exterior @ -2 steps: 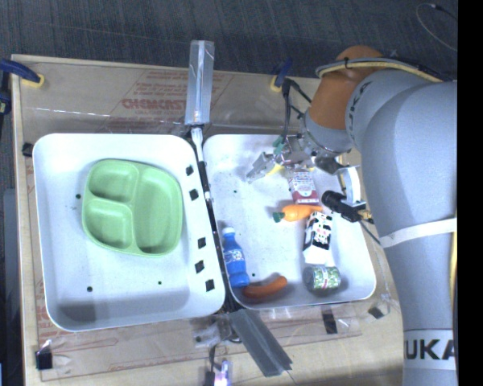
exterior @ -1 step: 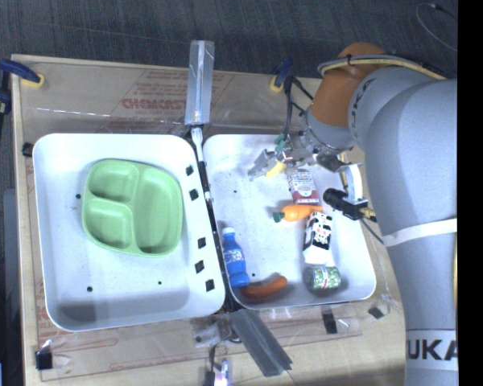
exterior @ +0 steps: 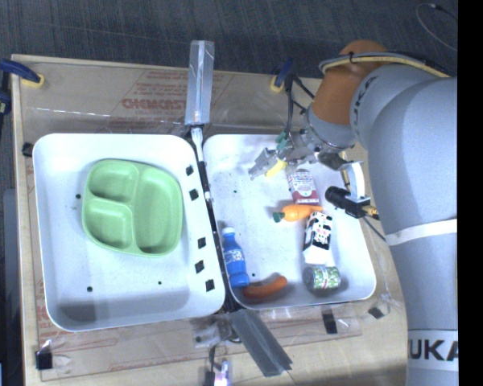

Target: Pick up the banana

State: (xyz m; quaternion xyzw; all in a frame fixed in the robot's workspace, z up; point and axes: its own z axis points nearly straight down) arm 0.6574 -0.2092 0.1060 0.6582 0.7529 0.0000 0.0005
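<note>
While the gripper [exterior: 267, 161] sits low in the right bin [exterior: 225, 155], a yellow banana [exterior: 275, 166] lies at its tip. Jaws' state — cannot tell. Green tray [exterior: 133, 207] in left bin [exterior: 56, 159].

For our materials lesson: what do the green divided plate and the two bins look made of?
The green divided plate: likely moulded plastic, matte, one even pastel colour with softly rounded compartments. The left bin and right bin: probably plastic too, smooth white, slightly glossy, with rounded corners.

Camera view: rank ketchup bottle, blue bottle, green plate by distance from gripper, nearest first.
From the gripper, at the right bin's far edge:
1. Ketchup bottle, just right of it in the same bin.
2. Blue bottle, along the right bin's left wall, nearer the camera.
3. Green plate, in the left bin.
</note>
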